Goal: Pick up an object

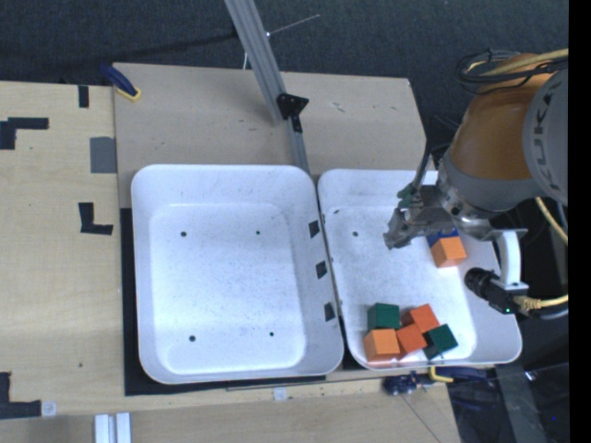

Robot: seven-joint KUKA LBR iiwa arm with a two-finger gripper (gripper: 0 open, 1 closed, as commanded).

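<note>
Four blocks [404, 332] clustered at the right bin's [355, 192] near edge — a fifth block [449, 250] apart, behind them

Grey arm with orange band reaching in from the right, tool [399, 233] pointing down-left

Bins [226, 187] smooth white plastic; bench [55, 275] matt pale wood; claw [399, 235] grey metal.

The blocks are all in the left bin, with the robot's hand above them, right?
Not quite. The camera view shows the blocks in the right bin, not the left one. Green and orange ones are bunched near its front edge, and one more orange block sits farther back. The hand is above that bin, next to the lone orange block.
</note>
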